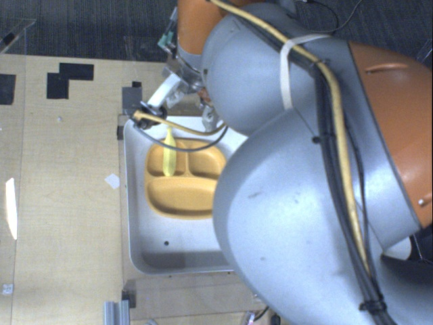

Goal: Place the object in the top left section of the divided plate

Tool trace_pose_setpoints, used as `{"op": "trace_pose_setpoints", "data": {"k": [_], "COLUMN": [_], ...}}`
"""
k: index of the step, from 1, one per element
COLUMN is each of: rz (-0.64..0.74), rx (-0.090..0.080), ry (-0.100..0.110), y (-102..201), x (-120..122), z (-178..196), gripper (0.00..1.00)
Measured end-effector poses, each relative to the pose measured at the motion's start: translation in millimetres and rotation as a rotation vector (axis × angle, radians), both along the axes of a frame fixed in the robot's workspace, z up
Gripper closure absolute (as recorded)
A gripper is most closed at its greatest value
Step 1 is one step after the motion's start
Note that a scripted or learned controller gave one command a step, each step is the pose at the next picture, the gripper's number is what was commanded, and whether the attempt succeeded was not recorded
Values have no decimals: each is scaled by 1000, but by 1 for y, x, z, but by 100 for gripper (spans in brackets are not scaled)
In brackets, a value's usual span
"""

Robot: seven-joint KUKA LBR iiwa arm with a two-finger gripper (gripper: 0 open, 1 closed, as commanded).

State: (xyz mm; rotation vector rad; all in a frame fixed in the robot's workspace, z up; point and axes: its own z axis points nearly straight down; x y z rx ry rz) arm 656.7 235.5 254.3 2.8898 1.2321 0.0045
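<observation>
The big grey robot arm [304,181] reaches over the yellow plastic divided plate [183,191] in the white bin [139,242]. A thin yellow stick-shaped object [170,154] stands over the plate's section at eleven o'clock. I cannot tell what the claw [177,110] is doing. Next, I think, it should let go and lift away.

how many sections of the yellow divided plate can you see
3: on the yellow divided plate, a top-left section under a pale yellow-green object, a top-right one, a wide lower one. The grey arm may hide more.

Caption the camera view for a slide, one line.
Grey arm looms over a white bin holding a yellow divided plate, a pale yellow object on its top left section.
</observation>
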Motion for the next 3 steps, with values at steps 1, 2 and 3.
{"op": "trace_pose_setpoints", "data": {"k": [1,2,3], "rz": [8,-123,-123], "rx": [1,0,0], "ry": [-3,1,1], "y": [2,1,1], "x": [0,-8,-8], "z": [11,-50,-50], "gripper": [100,100,0]}}
